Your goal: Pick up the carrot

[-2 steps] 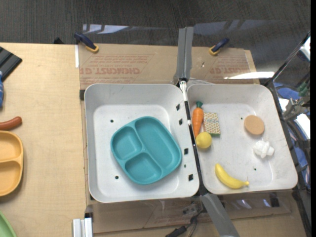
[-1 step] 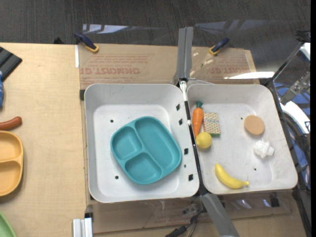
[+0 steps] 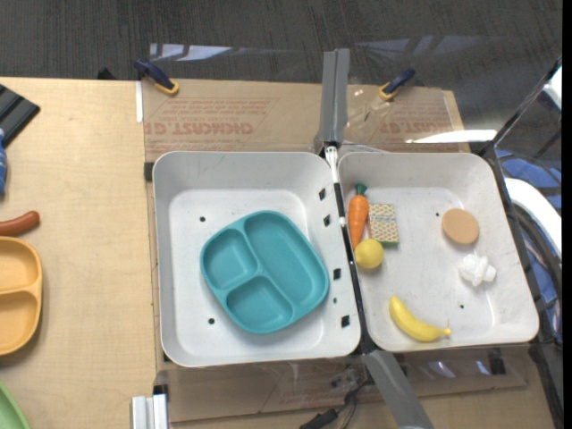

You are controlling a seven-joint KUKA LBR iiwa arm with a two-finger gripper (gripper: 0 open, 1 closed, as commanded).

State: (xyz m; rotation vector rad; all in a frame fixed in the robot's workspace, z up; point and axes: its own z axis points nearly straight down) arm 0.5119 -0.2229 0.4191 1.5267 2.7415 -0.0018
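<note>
Camera view looks down on two bins on the counter. The carrot (image 3: pixel 357 218) lies in the right bin (image 3: pixel 509 257), tight along that bin's left wall, green top toward the far edge and tip pointing at the near edge. A lemon (image 3: pixel 368 254) touches its tip, and a small patterned block (image 3: pixel 384 223) sits just beside it on the side away from the wall. Further toward the bin's right wall are a tan disc (image 3: pixel 460 227) and a white lump (image 3: pixel 477 271); a banana (image 3: pixel 416 321) lies near the near edge. The left bin (image 3: pixel 179 239) holds a teal tray (image 3: pixel 263 271).

I judge the pick as not yet begun, with the approach the step in hand. I cannot tell how the end effector stands or whether it has anything. The next move calls for descending over the carrot's middle, closing across its width, with little room between wall and block.
</note>
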